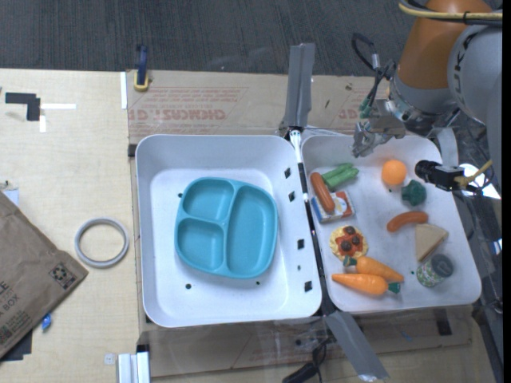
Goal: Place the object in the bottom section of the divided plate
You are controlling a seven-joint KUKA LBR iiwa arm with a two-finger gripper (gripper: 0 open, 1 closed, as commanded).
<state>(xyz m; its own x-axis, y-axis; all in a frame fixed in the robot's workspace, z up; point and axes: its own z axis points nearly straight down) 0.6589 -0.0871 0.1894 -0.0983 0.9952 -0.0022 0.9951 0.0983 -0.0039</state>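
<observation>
Hovering over the right bin's [471,282] far edge, end effector [364,144] gripping nothing visible, finger state impossible to tell. Lying just below it: green vegetable [341,174], hot dog [321,191]; orange [393,172] alongside. Sitting well apart, in the neighbouring bin [160,294], blue divided plate [227,227].

Tan wooden bench [64,166] carries two shallow white plastic bins [152,214], a grey tape ring [101,241], probably a brown cardboard box [28,282].
</observation>
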